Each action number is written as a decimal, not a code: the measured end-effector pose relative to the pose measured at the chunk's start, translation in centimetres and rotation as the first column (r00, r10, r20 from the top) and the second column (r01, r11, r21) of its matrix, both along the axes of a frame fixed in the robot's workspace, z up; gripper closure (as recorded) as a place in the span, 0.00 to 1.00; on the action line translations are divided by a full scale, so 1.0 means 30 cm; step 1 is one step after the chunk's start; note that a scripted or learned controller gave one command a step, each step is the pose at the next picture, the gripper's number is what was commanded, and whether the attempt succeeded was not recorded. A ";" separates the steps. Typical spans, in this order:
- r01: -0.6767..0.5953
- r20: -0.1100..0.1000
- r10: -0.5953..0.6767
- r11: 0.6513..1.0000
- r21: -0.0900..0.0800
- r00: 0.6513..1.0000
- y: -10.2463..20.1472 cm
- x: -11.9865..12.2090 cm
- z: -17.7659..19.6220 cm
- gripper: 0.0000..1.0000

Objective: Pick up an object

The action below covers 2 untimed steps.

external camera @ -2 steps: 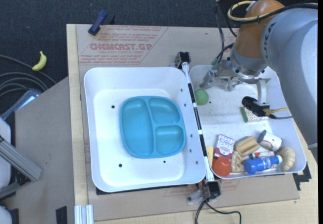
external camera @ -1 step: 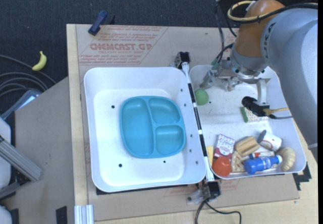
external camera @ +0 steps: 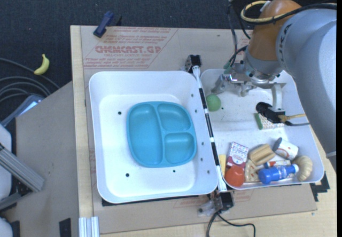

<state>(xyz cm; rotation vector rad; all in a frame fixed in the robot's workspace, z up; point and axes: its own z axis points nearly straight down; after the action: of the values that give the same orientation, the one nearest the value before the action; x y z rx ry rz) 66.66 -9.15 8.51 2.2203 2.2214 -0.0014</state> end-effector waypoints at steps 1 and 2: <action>-0.001 0.000 0.001 1.000 0.000 1.000 0.000 0.000 0.000 0.00; -0.001 0.000 0.001 1.000 0.000 1.000 0.000 0.000 0.000 0.00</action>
<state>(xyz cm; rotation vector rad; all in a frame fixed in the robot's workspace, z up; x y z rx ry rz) 66.66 -9.14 8.50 2.2197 2.2222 -0.0018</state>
